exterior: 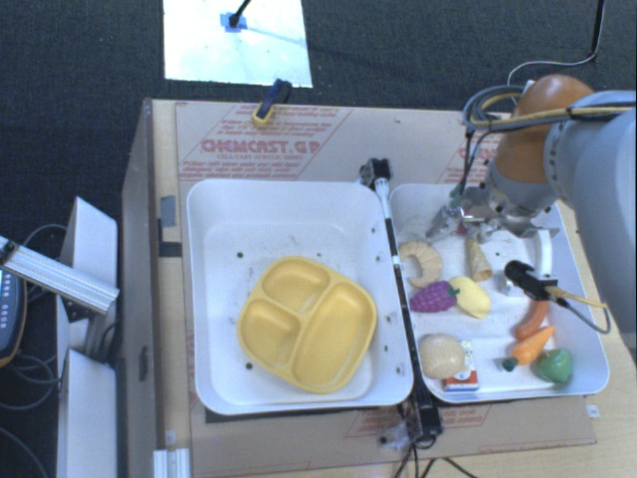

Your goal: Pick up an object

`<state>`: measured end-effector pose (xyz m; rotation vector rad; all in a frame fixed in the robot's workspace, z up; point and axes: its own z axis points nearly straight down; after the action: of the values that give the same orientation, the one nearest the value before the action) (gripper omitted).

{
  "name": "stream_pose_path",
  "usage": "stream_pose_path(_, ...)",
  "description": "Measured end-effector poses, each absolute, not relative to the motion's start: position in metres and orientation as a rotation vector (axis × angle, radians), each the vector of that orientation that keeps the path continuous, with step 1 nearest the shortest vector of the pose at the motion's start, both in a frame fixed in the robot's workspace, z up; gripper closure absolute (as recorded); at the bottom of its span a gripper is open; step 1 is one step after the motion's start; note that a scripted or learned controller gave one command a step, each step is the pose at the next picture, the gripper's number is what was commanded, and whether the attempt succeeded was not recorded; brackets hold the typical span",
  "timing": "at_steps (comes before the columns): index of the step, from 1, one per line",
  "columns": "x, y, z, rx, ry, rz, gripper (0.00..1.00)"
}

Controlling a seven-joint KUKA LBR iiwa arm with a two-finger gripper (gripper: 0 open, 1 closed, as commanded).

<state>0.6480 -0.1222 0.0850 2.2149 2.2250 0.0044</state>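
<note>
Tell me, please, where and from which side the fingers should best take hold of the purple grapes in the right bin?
Grip the purple grapes across the wide, bumpy body, coming straight down from above. The bunch lies flat on the floor of the right bin, and the yellow lemon touches its right end, so closing across the short width, near side to far side, probably keeps the fingers off the lemon.

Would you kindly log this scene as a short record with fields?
left bin: yellow divided plate
right bin: croissant, purple grapes, lemon, carrot, green pepper, other toy food
arm: reaching over the right bin's far end
pincer: low over the bin, above the croissant
</note>
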Motion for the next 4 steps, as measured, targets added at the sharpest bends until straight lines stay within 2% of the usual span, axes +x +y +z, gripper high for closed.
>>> stream_pose_path(1,0.639,-0.148,0.085,2.218,2.221,0.001,0.00)
stream_pose_path(2,0.664,-0.119,0.085,2.226,2.225,-0.011,0.00)
stream_pose_path(3,0.654,-0.139,0.085,2.218,2.222,0.001,0.00)
stream_pose_path(4,0.655,-0.139,0.096,2.213,2.223,0.004,1.00)
